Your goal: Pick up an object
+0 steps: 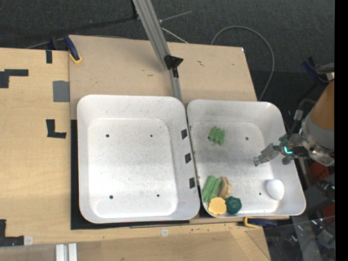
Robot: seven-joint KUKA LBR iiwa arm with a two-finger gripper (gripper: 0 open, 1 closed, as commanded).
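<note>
Camera view, looking down at a slant on a wooden table (136,64) bearing two shallow white bins side by side. Left bin (87,162) with only dark specks and a few small holes on its floor. Right bin (261,113) holding all the objects.

Toward the upper middle of the right bin, a small green ridged piece (216,135), lying alone, well apart from the rest. At the near left corner, a cluster: a long green vegetable-like piece (210,187) leaning against the bin's left wall, a tan piece (224,187) touching it on its right, a yellow round piece (217,206) just below both, and a dark green lump (233,204) touching the yellow one on its right. Near the lower right corner, a white egg-like ball (274,188), apart from the cluster.

Reaching in from the right, the grey arm with its orange band (327,110) at the edge. End effector (265,156) low over the right side of the right bin, above and just left of the white ball, not touching it. One grey finger pointing left and down toward the bin floor; cannot tell whether released or clenched. Nothing seen between the fingers.

A grey metal pole (155,31) slanting down from the top to the gap between the bins. A thin cable (239,31) looping on the dark floor beyond the table.
</note>
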